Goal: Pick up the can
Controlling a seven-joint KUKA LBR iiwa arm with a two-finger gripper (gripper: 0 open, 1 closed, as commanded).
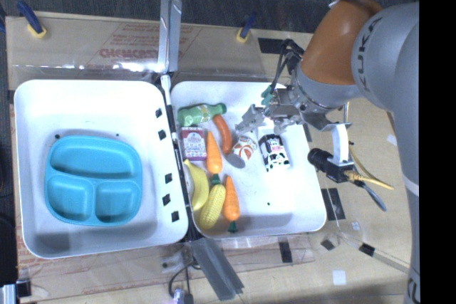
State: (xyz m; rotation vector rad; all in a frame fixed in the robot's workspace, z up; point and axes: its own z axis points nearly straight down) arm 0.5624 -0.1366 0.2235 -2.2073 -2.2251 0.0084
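The gripper (pixel 251 119) hangs over the right bin (pixel 303 213), its fingers apart just above the red-and-white can (pixel 244 151), which lies on its side touching nothing metal; a cow-patterned carton (pixel 275 152) sits just right, carrots (pixel 214 153), corn (pixel 213 205) and a banana (pixel 199 184) lie left, a blue tray (pixel 92 178) beyond

Bench (pixel 85 39), 2 white bins (pixel 32 174) side by side, possibly cardboard beneath
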